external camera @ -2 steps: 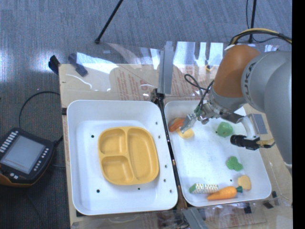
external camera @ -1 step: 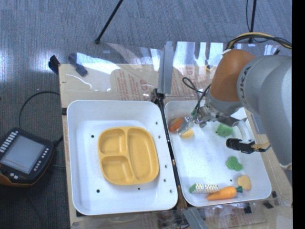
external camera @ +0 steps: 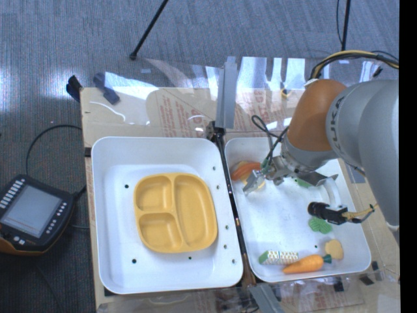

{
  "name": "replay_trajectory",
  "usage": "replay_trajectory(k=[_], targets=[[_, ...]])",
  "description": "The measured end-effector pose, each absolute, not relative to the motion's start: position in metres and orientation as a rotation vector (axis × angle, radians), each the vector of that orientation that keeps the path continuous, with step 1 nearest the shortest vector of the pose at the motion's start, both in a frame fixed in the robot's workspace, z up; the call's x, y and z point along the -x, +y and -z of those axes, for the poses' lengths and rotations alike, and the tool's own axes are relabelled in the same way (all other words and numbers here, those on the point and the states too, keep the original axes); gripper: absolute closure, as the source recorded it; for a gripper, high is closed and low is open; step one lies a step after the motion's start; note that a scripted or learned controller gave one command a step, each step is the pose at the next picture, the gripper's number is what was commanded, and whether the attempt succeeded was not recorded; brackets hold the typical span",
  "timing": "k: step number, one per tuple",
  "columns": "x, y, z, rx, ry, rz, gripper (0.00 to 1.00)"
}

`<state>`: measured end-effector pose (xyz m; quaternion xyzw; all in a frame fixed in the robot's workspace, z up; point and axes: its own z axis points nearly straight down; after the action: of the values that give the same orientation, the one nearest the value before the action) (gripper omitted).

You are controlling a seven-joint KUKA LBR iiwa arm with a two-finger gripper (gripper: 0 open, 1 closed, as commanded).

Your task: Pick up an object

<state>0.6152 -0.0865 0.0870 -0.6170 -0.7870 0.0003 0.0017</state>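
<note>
The grey KUKA arm with the orange band reached in from the right, and the two-finger gripper point(external camera: 255, 182) sat low over the upper-left corner of the right white bin point(external camera: 285, 223). Its tips were just beside, maybe touching, a rounded orange-and-white plastic piece point(external camera: 244, 170) that lay against the bin's left wall. That was my read of the target. I couldn't tell whether the fingers were apart or together, because the wrist body hid the gap. Nothing showed between them, so I'd call it no grasp yet.

Doing the step well, as I judged it:
- The piece was crowded by the wall, so one finger had to get down on the wall side; otherwise the piece would just be pushed.
- Centre over the piece before closing, since an off-centre pinch on a rounded shape tends to squirt out.
- Lift straight up and check before traversing.

Easier fallback targets sat well apart from it: the orange plastic carrot point(external camera: 303, 263) and the toy corn cob point(external camera: 280, 257) at the front edge, plus a small green piece point(external camera: 319, 225). The yellow three-compartment plate point(external camera: 175, 212) was in the left white bin point(external camera: 111, 175), out of play.
</note>
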Motion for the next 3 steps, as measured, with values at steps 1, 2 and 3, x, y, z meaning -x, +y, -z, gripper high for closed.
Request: replay_trajectory(k=[1, 2, 3], targets=[[-0.644, -0.090, -0.088, 2.019, -2.405, 0.000, 0.00], [-0.645, -0.102, -0.099, 2.017, -2.409, 0.001, 0.00], [-0.636, -0.087, -0.087, 1.817, -2.559, -0.001, 0.00]])
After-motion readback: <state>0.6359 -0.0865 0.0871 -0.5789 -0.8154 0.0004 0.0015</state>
